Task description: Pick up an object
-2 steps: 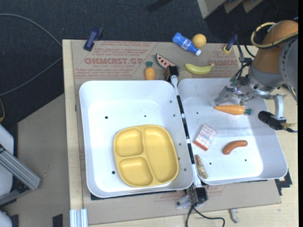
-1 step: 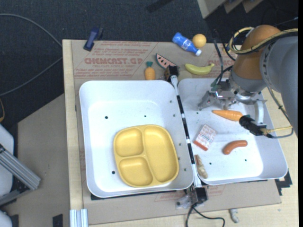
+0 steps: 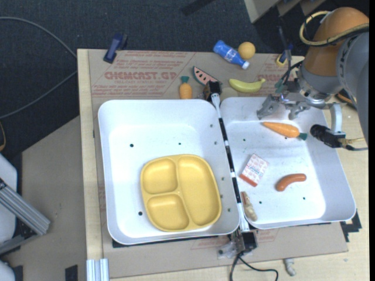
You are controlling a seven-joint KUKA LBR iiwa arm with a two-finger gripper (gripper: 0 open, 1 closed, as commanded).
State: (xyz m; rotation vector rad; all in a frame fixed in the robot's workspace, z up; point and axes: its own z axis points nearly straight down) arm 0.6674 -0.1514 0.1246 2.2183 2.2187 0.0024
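My gripper hovers over the far part of the right bin, with its fingers spread and nothing between them. Just below it lies an orange carrot with a green tip pointing right. Further toward the front of the same bin rest a small red-and-white carton and a brown sausage. A small brownish item lies by the bin's front left wall.
The left bin holds a yellow divided plate. Behind the bins on the board sit a banana, a blue bottle, an orange ball, a watermelon slice and a small orange toy.
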